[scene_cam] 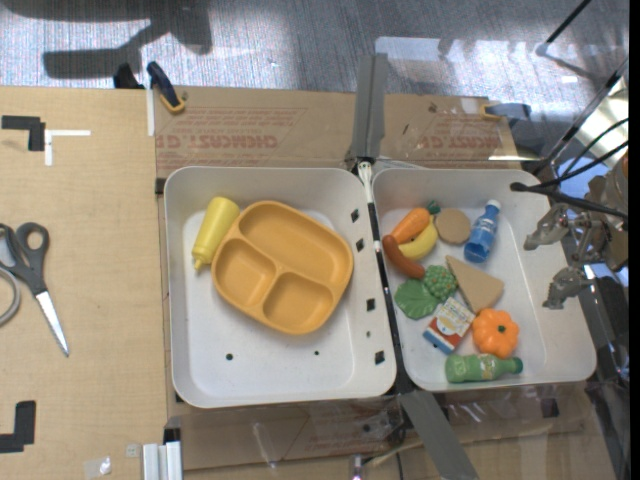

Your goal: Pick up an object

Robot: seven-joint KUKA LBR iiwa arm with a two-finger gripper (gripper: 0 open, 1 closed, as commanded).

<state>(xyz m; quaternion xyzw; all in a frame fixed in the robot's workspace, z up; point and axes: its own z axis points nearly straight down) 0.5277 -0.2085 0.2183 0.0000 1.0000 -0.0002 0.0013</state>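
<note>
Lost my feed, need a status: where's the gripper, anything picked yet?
Gripper at right bin's right edge, jaws open, nothing held. Toys untouched; blue bottle and pumpkin nearest. Nothing in the way.

You see the end effector [565, 258] at the right bin's [540, 343] edge as a blurred metal tangle; whether its fingers are apart cannot be told. The arm behind it is cut off by the right edge. On the tabletop [80, 268], the scissors' [35, 278] handles run off the left edge. The divided plate [280, 266] hides part of the yellow bottle [212, 230]. The small carton's [450, 323] print is too small to read.
</note>
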